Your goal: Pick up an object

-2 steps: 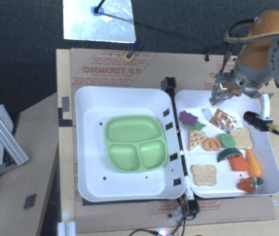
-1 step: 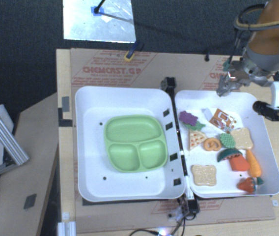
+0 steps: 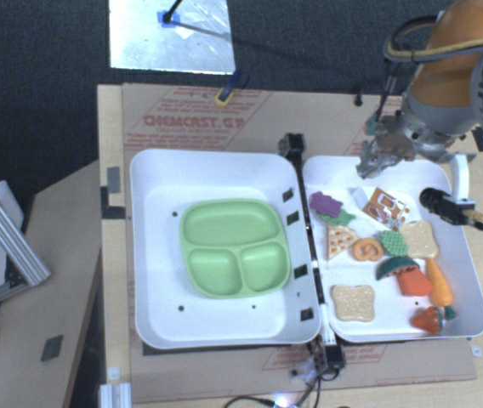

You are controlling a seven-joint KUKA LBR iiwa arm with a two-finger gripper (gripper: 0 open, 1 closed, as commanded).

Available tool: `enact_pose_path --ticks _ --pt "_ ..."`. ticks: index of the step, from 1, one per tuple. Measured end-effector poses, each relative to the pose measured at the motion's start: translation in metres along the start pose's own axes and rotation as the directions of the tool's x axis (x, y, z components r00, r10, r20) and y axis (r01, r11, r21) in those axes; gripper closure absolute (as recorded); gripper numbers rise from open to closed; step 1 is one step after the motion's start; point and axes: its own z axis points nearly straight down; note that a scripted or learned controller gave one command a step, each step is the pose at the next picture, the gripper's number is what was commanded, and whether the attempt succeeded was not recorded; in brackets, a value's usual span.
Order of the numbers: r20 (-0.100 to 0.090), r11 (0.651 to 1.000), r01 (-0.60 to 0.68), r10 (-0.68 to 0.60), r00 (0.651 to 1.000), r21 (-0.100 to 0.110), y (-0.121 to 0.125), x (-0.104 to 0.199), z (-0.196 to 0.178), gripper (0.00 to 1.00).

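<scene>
The grey arm with the orange band reaches in from the right, and its two-finger gripper (image 3: 376,161) hangs over the far part of the right-hand shallow white bin (image 3: 467,266). Nothing shows between the tips, and whether they stand wide or narrow cannot be told from this slant.

Taking that right-hand bin as the landmark, the toy food lies spread across its floor. Near its left wall, towards the far side, sits a purple plastic grape bunch (image 3: 326,203). Just right of it, close below the gripper, lies a flat square cracker-like piece with an orange and white pattern (image 3: 386,207). Nearer the middle of the bin come a triangular pizza slice (image 3: 339,240), a small orange pretzel-like ring (image 3: 366,249), a green textured round piece (image 3: 394,243) and a pale tan square slab (image 3: 419,238). Towards the bin's right wall lies an orange carrot (image 3: 440,283), with a red-orange block (image 3: 411,280) touching its left side. In the near left corner rests a beige slice of toast (image 3: 353,303), and in the near right corner a small red piece (image 3: 427,319).

Left of the bin, across the black divider (image 3: 304,228), the second white bin (image 3: 152,181) holds a light green three-compartment plastic tray (image 3: 235,246).
</scene>
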Motion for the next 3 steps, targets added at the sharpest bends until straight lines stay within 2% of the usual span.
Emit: enact_pose_path --ticks 1,2,3 --pt "0.0 1.0 0.0 0.0 1.0 0.002 -0.035 0.038 0.0 1.0" --pt "0.0 1.0 -0.001 0.001 1.0 0.004 -0.061 0.082 0.016 1.0" --pt "-0.001 1.0 0.0 0.0 1.0 0.003 -0.087 0.127 0.005 1.0"
